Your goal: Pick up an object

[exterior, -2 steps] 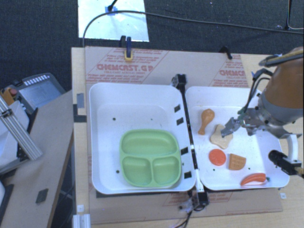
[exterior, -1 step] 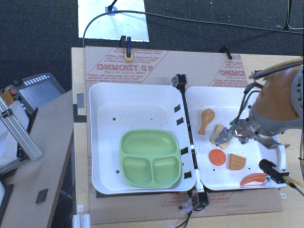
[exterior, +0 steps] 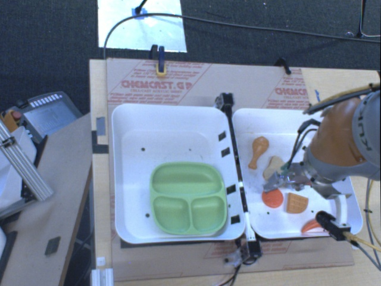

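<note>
- On the desk (exterior: 98, 159), 2 shallow white bins stand side by side on printed cardboard, touching along a black-clipped seam.
- Left bin (exterior: 131, 130): smooth, glossy plastic with rounded corners; holds 1 pale green tray (exterior: 187, 196), matte, rounded-square, with 3 compartments, 1 wide one at the far side and 2 smaller ones at the near side.
- Right bin (exterior: 262, 119): holds 5 small toy food pieces.
- Drumstick (exterior: 258, 151): tan, smooth, club-shaped; long axis slanted, bulb toward the far right, thin end toward the near left.
- Beige piece (exterior: 274, 164): pale, blocky, just beside the drumstick.
- Red disc (exterior: 273, 198): flat, round, orange-red.
- Cracker (exterior: 296, 203): tan, square, textured, just right of the disc.
- Orange wedge (exterior: 311, 226): curved, near the bin's front wall.
- Hand (exterior: 277, 180): grey metal, low over the right bin between beige piece and red disc; whether it is open, or has hold of anything, cannot be told.
</note>
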Tool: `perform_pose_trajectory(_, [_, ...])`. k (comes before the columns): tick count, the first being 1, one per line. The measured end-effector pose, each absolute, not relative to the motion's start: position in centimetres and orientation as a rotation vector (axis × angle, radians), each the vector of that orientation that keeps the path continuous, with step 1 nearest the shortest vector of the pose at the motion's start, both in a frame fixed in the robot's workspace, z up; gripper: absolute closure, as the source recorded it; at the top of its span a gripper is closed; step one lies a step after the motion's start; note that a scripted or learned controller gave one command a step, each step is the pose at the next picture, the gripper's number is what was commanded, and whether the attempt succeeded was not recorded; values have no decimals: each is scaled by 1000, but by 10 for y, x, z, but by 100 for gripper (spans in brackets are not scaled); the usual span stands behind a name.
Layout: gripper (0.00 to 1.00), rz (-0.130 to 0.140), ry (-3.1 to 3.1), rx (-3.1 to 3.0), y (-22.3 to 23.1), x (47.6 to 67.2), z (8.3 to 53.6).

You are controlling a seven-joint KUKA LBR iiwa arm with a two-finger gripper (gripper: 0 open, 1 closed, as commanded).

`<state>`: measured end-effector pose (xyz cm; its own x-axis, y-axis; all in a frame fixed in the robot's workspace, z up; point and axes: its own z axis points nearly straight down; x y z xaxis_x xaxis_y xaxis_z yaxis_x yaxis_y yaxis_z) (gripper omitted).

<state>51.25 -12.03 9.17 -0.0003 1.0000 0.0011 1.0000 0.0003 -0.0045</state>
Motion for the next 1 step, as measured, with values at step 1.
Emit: perform_pose_trajectory(1, [0,-4,-2223,-2222,-121,514,87])
